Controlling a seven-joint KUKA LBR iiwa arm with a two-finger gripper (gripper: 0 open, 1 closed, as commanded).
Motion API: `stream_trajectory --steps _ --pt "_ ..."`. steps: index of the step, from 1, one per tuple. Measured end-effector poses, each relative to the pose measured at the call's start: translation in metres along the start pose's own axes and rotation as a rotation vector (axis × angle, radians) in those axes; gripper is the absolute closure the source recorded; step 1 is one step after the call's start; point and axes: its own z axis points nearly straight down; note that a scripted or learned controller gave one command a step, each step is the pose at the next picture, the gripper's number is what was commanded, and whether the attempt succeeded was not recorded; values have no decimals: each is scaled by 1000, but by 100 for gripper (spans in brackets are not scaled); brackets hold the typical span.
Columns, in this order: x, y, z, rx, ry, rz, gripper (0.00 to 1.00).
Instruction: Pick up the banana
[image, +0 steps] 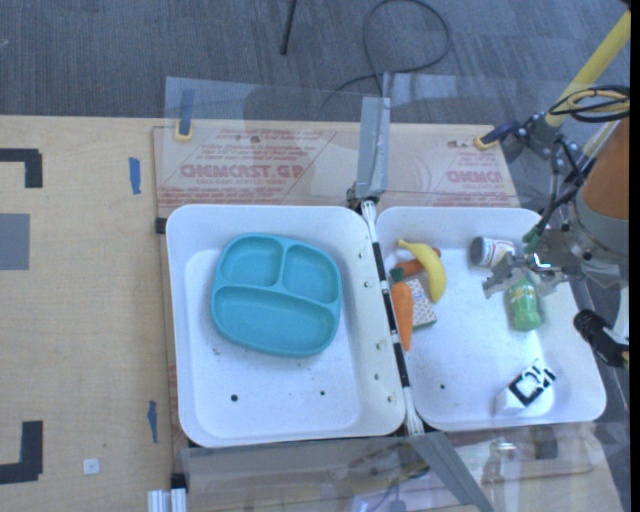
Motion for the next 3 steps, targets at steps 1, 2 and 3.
stream_trajectory --steps 1,2,3 --pt "-13 44 26 -4 -2 95 0" --pt "29 56 126 -6 -2 -92 0" --pt "26 127 134 -5 -2 -150 0"
